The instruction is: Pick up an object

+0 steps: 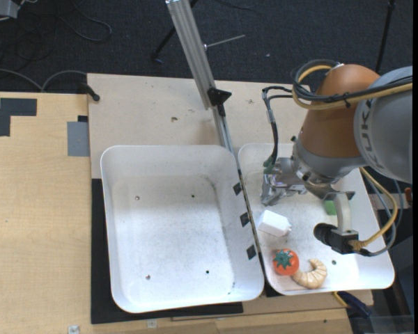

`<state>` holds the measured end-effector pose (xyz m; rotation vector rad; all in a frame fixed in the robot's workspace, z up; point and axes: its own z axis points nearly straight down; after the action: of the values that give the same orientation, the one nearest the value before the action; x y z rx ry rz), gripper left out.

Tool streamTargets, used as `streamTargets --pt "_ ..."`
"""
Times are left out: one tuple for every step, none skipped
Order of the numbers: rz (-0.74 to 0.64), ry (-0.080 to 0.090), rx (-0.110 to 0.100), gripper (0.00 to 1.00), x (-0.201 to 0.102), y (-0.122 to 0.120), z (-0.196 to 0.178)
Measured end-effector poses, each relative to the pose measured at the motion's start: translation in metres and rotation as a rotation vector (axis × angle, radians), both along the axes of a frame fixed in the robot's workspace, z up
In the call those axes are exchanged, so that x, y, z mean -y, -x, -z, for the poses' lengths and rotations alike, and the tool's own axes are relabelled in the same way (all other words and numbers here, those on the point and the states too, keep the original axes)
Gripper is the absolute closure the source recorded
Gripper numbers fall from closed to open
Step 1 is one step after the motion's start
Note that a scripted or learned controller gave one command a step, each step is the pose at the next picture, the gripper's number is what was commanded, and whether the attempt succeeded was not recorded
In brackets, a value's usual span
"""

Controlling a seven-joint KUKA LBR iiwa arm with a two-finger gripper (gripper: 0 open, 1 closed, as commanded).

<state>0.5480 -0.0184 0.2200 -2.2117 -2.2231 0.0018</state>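
Right bin point(376, 273) on bench, gripper point(272, 195) low, finger gap unclear, white block point(274, 223) just at 6 o'clock, tomato point(286, 261) farther.

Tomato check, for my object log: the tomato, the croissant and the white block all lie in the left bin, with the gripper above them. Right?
Not quite: the bin is wrong. The camera view shows the tomato, the croissant and the white block in the right bin, not the left bin. The gripper does sit above them in the view.
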Motion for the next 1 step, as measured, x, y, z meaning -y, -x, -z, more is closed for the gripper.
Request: streamTargets --pt "0.001 0.0 -0.001 1.0 -0.0466 0.0106 -0.0043"
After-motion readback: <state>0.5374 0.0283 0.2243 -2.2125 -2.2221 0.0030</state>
